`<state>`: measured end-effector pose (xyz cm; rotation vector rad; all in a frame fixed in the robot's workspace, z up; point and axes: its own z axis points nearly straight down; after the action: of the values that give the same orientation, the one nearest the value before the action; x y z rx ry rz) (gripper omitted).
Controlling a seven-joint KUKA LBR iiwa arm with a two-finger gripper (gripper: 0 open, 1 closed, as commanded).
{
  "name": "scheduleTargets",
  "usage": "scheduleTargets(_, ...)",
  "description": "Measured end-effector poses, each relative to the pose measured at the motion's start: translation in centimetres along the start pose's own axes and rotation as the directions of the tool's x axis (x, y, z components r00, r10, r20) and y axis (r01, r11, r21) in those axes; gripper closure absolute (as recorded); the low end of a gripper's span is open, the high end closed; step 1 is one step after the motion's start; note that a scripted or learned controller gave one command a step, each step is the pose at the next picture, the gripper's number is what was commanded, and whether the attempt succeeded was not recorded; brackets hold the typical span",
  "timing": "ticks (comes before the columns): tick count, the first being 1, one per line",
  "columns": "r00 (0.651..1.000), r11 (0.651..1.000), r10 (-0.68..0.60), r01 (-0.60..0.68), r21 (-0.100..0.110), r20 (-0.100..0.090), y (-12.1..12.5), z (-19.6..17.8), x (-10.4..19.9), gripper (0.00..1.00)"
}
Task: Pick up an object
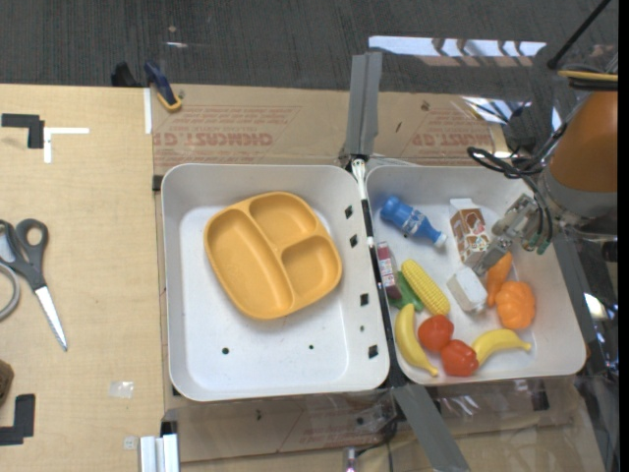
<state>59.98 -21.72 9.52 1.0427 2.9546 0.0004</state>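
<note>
I see the pincer low in the right bin, just right of the small carton and touching the carrot. I cannot tell its opening or whether it grips anything.

My bench is pale wood (scissors lie at its left), with dark carpet beyond it.
</note>
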Motion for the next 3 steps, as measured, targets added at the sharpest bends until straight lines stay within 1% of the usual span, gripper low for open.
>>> scheduleTargets(1,0.986,0.986,0.169,-0.169,0.003,-0.007,3.4,0.2,7.1,0.0)
scheduleTargets(2,0.963,0.963,0.269,-0.269,0.007,0.005,7.1,0.0,7.4,0.0)
scheduleTargets(3,0.878,0.877,0.478,-0.475,0.07,-0.033,10.4,0.4,2.8,0.0)
